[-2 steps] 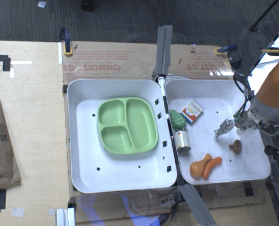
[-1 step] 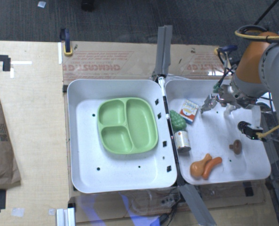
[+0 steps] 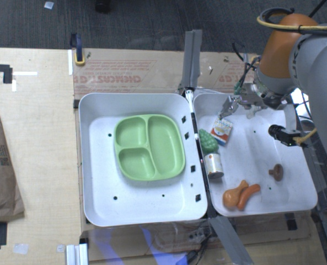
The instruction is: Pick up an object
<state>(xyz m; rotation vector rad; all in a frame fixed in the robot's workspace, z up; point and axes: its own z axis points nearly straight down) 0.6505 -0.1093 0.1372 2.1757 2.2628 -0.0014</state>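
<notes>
Orange toy lower right bin, can and green thing above. Gripper over small carton, upper right; grip state unreadable. Arm cut off. Wooden desk, dark carpet.

A divided plate lies in the left bin; a can in the right bin.

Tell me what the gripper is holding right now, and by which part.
Nothing visibly. The two-finger gripper hovers just above the small white carton with red and blue print in the right white bin, with nothing between its fingers.
</notes>
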